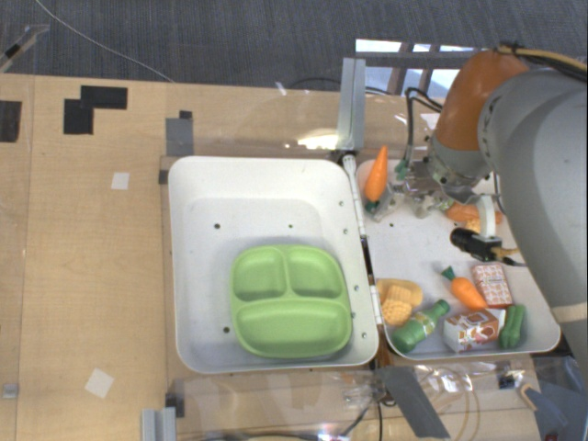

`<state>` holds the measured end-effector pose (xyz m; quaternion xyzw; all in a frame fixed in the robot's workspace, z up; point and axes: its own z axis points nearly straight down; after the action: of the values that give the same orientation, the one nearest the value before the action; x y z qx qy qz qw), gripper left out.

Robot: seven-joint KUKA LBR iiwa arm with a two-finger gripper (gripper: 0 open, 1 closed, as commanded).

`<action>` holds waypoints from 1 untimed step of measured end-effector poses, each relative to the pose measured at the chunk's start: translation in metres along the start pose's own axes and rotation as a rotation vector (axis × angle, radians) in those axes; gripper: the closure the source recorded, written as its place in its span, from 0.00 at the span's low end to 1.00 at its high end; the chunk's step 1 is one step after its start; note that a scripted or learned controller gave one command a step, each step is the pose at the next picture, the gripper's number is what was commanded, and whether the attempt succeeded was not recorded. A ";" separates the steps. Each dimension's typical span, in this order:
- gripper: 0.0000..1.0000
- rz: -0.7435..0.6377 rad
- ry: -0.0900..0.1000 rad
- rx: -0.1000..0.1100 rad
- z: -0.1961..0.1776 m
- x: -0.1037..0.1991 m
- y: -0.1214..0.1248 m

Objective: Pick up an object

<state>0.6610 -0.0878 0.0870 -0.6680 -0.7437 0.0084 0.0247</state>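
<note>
My gripper (410,200) hangs over the back of the right bin (413,246), open, with nothing between its fingers. An orange carrot (376,175) leans against the bin's back left wall, just left of the gripper. An orange-yellow piece (463,214) lies to the gripper's right, partly hidden by the wrist. Along the front lie a corn cob (398,301), a green bottle (420,327), a second carrot (467,291), two small cartons (492,284) (469,331) and a dark green vegetable (513,325).
The left bin (202,209) holds a green divided plate (290,299) at its front. A low wall (365,246) separates the two bins. The arm's grey body (542,182) covers the right bin's right side.
</note>
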 end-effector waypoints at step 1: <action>0.00 0.259 -0.014 -0.034 0.000 -0.018 0.004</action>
<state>0.6665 -0.1055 0.0864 -0.7586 -0.6515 0.0036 0.0067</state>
